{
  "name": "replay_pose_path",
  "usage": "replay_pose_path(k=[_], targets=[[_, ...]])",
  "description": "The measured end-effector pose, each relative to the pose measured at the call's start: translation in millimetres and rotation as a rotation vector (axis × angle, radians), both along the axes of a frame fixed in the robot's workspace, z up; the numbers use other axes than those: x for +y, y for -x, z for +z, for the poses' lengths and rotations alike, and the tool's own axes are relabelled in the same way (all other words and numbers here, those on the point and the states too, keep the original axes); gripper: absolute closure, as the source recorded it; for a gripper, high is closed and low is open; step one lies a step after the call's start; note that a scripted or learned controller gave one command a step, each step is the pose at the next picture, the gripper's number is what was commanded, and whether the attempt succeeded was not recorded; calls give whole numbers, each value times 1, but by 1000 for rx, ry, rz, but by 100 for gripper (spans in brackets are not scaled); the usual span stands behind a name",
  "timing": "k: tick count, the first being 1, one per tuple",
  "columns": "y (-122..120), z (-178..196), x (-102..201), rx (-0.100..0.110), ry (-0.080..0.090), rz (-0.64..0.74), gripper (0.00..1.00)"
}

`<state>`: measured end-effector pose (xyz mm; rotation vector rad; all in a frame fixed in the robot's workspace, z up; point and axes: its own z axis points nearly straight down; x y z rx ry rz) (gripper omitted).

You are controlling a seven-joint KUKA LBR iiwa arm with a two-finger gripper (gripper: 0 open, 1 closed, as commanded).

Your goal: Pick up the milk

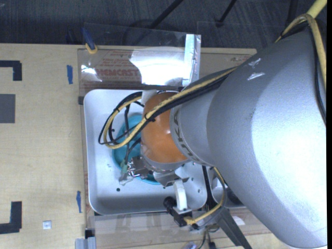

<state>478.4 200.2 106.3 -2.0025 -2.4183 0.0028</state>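
My grey arm with its orange band [158, 134] reaches from the right and hangs low over the left white bin [98, 191], covering most of its inside. Under the wrist, the metal gripper [129, 171] sits down in the bin near the middle of its floor. It is right against a teal-blue object [123, 136] that peeks out to the left of the orange band. Yellow and black cables [111, 123] loop over that object. The arm hides whatever else lies in the bin.
A clear plastic panel [140, 66] with glare stands along the bin's far edge. The wooden bench [41, 139] stretches to the left, with black tape marks [6, 108] and small blue tape pieces [69, 74]. A white and black fitting [179, 201] hangs at the bin's near rim.
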Motion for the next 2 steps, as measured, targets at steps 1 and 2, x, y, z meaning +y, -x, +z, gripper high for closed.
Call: replay_pose_path(k=[1, 2], targets=[[-3, -15, -2, -8, -5, -29, 0], [-2, -15, -7, -8, -17, -148, 0]])
